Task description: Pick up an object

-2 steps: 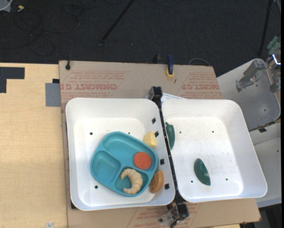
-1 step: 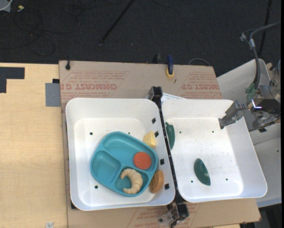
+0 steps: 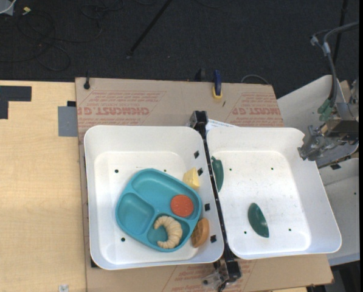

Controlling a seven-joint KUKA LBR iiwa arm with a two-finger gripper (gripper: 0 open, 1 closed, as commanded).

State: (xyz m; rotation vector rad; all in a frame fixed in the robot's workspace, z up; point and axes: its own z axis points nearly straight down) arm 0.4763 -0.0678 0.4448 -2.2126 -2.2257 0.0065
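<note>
Lying in the right bin, toward its lower middle, a dark teal leaf-shaped piece rests flat on the white floor, well apart from every wall. A second dark teal piece leans against the same bin's left wall, just beside the divider where the two bins meet.

In the left bin sits a turquoise divided tray, turned at a slant. A pale croissant-like pastry lies curled in the tray's lower compartment, and a round orange-red disc rests in the compartment at its right. A yellow wedge, perhaps cheese, lies just off the tray's upper right rim. A brown round item resembling a cookie or bun sits against the tray's lower right edge, near the bin wall.

The gripper hangs at the right bin's right rim, near its upper corner, well apart from both teal pieces and from the tray. Whether its claw is wide or narrow cannot be told, as the mechanism is dark and blurred there; nothing is visibly between its parts.

Both bins stand on a cardboard sheet with red printing, held by a blue and yellow clamp at its far edge. A light wooden bench extends to the left.
</note>
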